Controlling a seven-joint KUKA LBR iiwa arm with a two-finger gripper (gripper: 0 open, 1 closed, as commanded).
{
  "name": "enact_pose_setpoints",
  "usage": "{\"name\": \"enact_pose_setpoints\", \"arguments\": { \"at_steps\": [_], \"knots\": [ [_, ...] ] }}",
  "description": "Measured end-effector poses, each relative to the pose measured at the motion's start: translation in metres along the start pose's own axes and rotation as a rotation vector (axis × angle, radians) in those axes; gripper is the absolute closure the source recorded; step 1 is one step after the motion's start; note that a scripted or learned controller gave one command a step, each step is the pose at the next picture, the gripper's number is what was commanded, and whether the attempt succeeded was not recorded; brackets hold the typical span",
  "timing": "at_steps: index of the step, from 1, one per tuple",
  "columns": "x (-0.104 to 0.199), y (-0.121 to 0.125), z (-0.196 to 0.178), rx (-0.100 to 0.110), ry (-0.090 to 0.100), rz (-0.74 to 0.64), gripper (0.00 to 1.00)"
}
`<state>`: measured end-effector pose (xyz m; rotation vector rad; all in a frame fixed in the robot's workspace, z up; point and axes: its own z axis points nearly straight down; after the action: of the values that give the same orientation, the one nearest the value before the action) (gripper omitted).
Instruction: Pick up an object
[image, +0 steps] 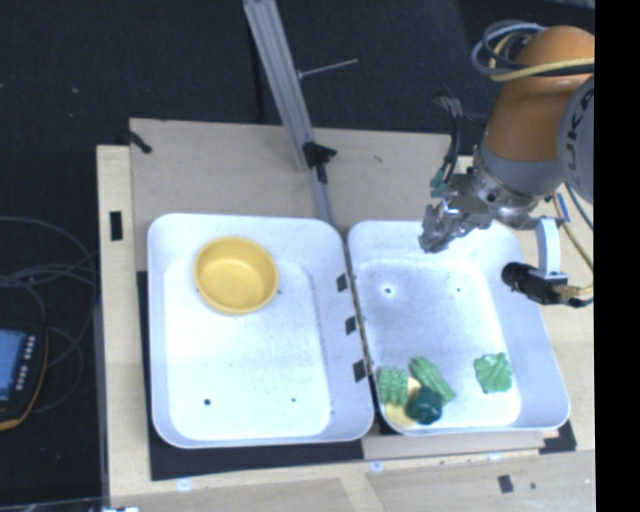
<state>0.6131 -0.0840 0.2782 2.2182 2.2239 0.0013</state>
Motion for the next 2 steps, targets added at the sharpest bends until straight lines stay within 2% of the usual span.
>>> {"name": "enact_pose_setpoints", "arguments": {
  "at_steps": [1,2],
  "knots": [
    [0.056,-0.005,-0.003,-0.001,0.001,-0.001,1.00],
    [0.097,-0.006,0.004,0.000,0.000,0.000,1.00]
  ]
}}
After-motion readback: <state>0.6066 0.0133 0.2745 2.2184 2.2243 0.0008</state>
